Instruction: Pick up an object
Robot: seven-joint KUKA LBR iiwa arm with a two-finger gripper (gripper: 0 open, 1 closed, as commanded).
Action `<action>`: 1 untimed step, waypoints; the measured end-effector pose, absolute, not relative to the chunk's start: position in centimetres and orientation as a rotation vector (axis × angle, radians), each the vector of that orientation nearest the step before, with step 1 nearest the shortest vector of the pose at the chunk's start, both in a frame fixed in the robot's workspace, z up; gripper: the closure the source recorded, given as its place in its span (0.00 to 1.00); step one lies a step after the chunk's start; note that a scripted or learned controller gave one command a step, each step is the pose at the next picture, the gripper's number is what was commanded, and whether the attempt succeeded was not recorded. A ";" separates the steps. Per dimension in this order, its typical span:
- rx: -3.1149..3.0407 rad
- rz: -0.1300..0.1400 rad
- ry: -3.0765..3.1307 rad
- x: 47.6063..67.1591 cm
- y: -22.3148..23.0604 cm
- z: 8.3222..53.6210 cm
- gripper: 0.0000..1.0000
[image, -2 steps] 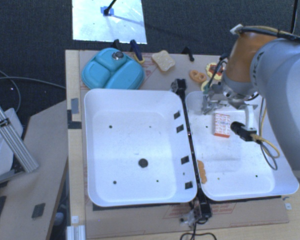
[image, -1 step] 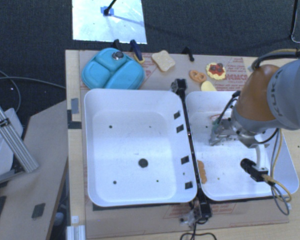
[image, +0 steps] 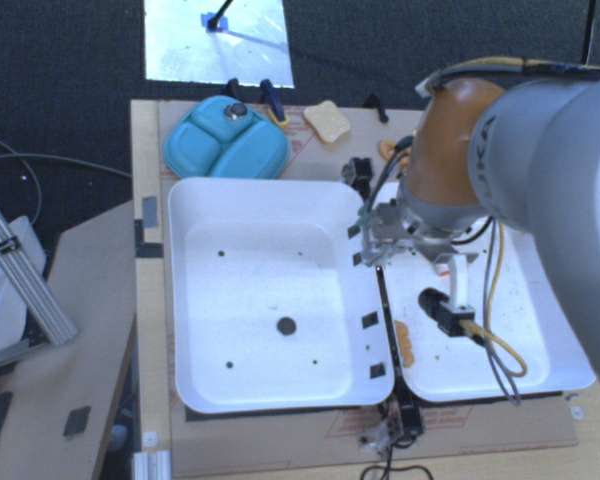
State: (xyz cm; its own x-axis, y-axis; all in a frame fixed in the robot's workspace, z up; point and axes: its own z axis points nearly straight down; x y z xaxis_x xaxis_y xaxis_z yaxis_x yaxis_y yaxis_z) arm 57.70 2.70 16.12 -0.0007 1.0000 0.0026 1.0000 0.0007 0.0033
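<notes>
A small orange-brown piece [image: 404, 343] lies in the right bin [image: 540, 368] near its left wall, toward the front. A small dark round object [image: 286, 325] rests on the floor of the left bin [image: 195, 298]. My gripper [image: 373, 238] hangs below the orange wrist band over the ridge between the two bins, at the right bin's back-left part. It is above and behind the orange-brown piece. The arm's bulk hides most of the right bin's back.
A black plug [image: 442, 311] on a yellow cable [image: 502, 353] dangles from the arm over the right bin. Behind the bins lie a blue divided dish [image: 225, 140], a tan sponge-like slice [image: 326, 121] and a small orange item [image: 387, 149]. A shiny sheet [image: 218, 26] lies on the dark floor.
</notes>
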 end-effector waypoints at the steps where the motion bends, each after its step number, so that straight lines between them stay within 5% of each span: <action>1: 2.204 0.027 2.221 56.7 5.0 35.3 1.00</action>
State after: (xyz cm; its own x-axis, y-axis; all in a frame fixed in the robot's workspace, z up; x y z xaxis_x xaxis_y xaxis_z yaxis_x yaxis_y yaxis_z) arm 56.71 5.03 35.31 -0.0077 1.0000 0.0035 0.9997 0.0076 0.0212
